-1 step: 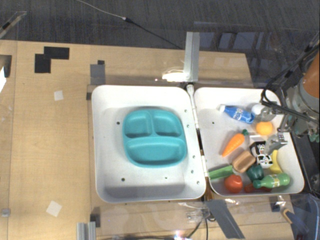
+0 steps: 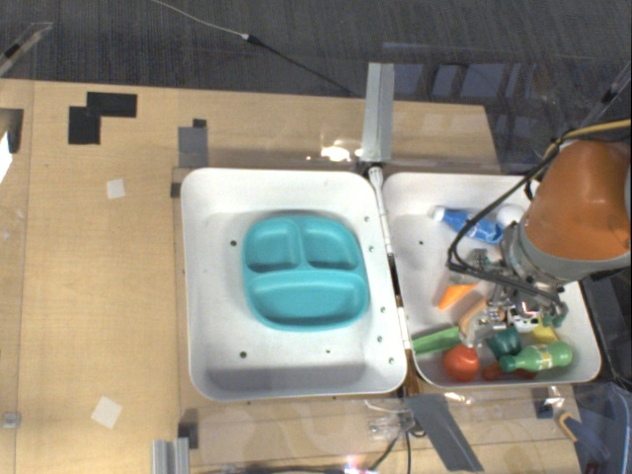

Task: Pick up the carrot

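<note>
- Pale wooden bench (image 2: 89,294) underneath, with dark carpeted floor (image 2: 296,18) beyond its far edge and a thin black cable (image 2: 197,16) slanting across that floor.
- Two shallow white bins side by side on the bench: right bin (image 2: 420,200) directly under the gripper, left bin (image 2: 212,363) well off to the gripper's left in the camera view.
- Grey arm reaching in from the right, orange band (image 2: 588,205) bulking above the wrist, black hoses looping down toward the tool.
- Gripper (image 2: 502,314) low over the near half of the right bin, in among the toys; open or closed cannot be told from this slant, metal parts and cabling crowding the tip. Nothing visibly clamped.
- Carrot (image 2: 455,295) lying in the right bin, just beside the gripper on its left, orange and tilted, seemingly clear of the tool.
- Green cucumber-like piece (image 2: 434,340) below and left of the gripper, near the bin's front wall.
- Red tomato (image 2: 460,363) just in front of the gripper, touching the green piece's end.
- Dark teal toy (image 2: 505,343) right beneath the tool's tip.
- Green bottle (image 2: 539,356) with a yellow and red label, lying to the gripper's near right.
- Blue item (image 2: 476,227) behind the gripper, toward the bin's far wall.
- Teal divided plate (image 2: 306,282) in the left bin's middle, well apart from the gripper.
- Grey metal post (image 2: 377,112) behind the seam between the bins; black tape marks (image 2: 99,115) far off on the bench's left.
</note>
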Controlling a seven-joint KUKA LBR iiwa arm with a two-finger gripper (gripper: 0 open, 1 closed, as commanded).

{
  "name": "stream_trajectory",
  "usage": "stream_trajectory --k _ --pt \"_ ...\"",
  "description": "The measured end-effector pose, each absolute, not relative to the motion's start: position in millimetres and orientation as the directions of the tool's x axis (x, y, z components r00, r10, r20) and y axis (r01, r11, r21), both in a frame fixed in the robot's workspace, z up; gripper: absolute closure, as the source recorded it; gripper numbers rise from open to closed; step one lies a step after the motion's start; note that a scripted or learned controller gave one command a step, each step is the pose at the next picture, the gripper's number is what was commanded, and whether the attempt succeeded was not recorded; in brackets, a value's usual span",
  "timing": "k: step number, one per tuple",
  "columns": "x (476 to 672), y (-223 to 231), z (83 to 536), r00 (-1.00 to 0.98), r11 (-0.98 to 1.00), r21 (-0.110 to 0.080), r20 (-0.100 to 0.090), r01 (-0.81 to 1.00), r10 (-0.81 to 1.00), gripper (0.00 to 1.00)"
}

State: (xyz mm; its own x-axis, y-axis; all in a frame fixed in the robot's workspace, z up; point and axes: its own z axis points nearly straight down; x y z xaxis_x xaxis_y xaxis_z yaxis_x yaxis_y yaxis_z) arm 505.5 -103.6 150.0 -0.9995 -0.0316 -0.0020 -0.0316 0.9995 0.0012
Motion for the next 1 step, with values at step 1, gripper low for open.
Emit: stream_trajectory --k 1 --pt "561.2 -88.8 90.4 -0.983 0.983 0.002 -0.012 0.184 0.184 0.00"
